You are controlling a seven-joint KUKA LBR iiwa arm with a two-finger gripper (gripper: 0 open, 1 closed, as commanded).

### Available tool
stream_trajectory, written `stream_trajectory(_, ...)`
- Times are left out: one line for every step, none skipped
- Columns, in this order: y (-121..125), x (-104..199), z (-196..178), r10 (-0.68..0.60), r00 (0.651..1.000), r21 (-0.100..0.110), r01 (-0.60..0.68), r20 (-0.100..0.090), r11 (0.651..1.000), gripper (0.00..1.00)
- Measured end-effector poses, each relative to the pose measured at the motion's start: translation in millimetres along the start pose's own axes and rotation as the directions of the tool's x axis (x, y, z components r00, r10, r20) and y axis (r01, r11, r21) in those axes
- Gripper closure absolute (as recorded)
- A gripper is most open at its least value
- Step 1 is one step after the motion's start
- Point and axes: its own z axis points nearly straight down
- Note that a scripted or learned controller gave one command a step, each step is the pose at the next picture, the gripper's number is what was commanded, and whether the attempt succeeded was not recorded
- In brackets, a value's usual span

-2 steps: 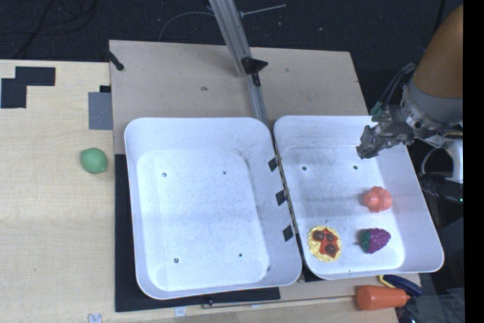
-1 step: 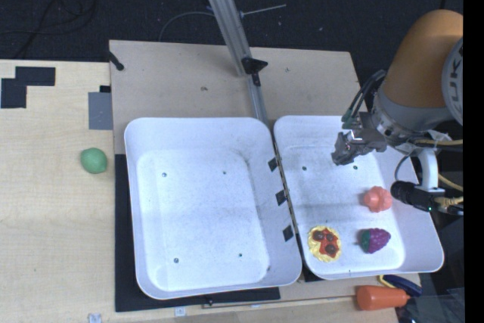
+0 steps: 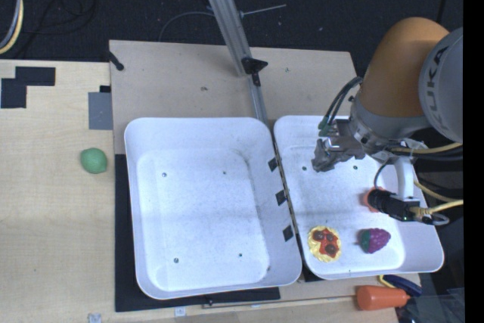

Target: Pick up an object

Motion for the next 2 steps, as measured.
stream_trajectory(-10,54,10,-0.001,1.000,0.000,0.001,0.000,1.000,1.00)
stream_trajectory(-19,102,17,0.000,1.000,0.000,0.000,0.000,1.000,1.00)
